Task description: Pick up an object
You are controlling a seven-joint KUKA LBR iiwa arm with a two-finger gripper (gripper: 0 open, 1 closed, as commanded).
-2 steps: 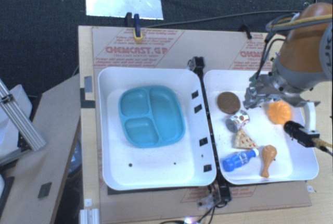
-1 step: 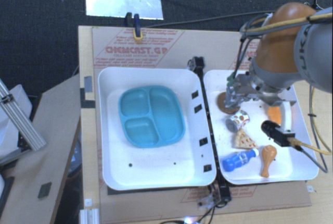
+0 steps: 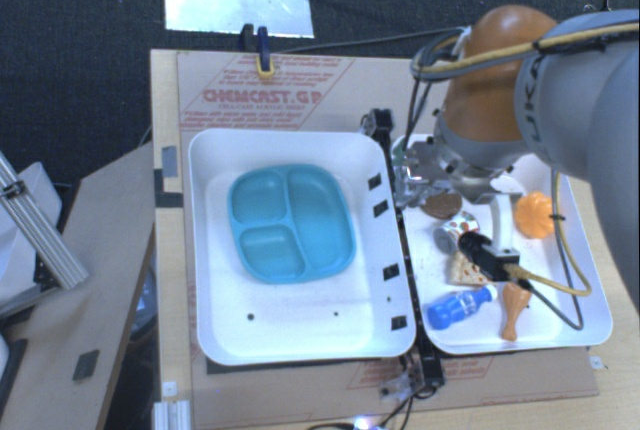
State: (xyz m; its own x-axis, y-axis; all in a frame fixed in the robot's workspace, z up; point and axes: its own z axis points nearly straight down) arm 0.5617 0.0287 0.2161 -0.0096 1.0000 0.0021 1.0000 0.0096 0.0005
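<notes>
My gripper hangs low over the far left part of the right bin, under the grey arm and its orange band. A brown round piece lies right beside it, partly covered by the wrist. A small shiny item sits just in front of that. Nearer the front lie a pizza slice, a blue bottle on its side and a tan drumstick. An orange toy rests at the right. I see nothing held.
The left bin holds a blue divided plate. A ridge with black clips separates the two bins. A cardboard sheet lies behind them, and a metal rail stands at the far left.
</notes>
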